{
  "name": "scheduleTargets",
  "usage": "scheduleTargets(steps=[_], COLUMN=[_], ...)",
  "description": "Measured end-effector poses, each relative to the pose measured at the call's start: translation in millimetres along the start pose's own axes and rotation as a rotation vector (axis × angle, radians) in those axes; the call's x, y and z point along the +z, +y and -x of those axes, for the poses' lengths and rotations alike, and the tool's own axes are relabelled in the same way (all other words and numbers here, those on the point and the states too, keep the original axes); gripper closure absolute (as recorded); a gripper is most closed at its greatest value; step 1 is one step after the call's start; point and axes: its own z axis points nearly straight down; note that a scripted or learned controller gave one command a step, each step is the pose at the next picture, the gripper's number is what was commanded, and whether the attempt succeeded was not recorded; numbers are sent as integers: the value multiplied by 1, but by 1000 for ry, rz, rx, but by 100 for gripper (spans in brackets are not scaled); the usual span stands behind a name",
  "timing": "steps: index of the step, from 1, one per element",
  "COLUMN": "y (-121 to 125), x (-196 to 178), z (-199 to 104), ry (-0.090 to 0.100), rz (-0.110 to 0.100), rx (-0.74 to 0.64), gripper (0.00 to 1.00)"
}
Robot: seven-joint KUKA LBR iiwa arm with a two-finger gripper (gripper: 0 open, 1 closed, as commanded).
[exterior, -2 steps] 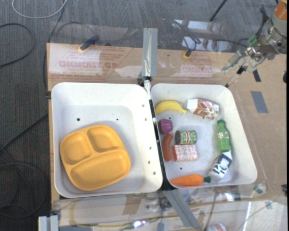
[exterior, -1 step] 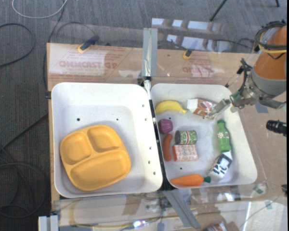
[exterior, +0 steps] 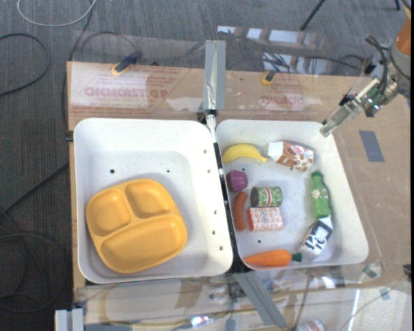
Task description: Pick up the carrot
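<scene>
So the tool (exterior: 329, 127) hangs off the right bin's (exterior: 350, 205) far corner, can't tell its state. Approach step; next it must reach the carrot (exterior: 268, 258) at that bin's near wall.

A single fixed camera looks down at a slant from above the surface (exterior: 124, 95), far enough off to take in both bins, the left bin (exterior: 90, 143) and right bin (exterior: 345, 185), whole, with the floor (exterior: 159, 12) beyond. The arm (exterior: 383, 81) enters at upper right.

Bench (exterior: 386, 185) with two white bins (exterior: 152, 143)
</scene>
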Motion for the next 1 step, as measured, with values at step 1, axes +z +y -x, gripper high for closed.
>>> scheduleTargets(steps=[1], y=[12], x=[-56], z=[7], ry=[0], rz=[3], rx=[-332], gripper=[0])
